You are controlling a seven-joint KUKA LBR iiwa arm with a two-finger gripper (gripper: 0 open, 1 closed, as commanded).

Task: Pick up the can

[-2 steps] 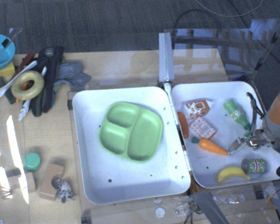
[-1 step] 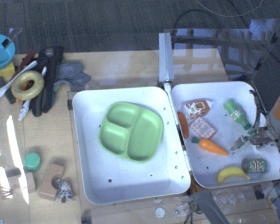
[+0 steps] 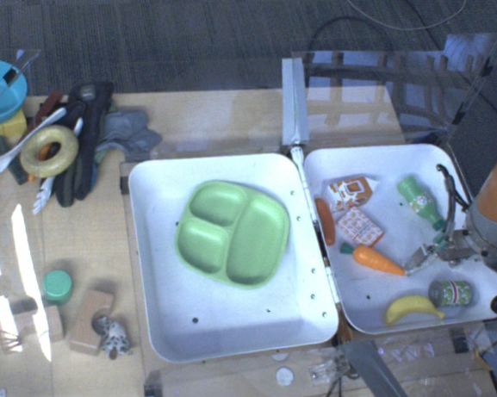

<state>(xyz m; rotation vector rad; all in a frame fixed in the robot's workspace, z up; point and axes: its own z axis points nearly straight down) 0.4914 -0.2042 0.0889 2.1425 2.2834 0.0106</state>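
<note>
Lying near the right bin's [image 3: 453, 160] front edge, can [image 3: 451, 293] waits just beside banana [image 3: 412, 309]; spread claw [image 3: 422, 258] hovers above it, poised to descend.

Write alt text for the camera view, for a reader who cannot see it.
The grey arm's hand hovers low in the right white bin, just above a small green-labelled can lying on its side beside a yellow banana. An orange carrot, green bottle and snack packets share that bin; the left white bin holds a green divided plate.
</note>
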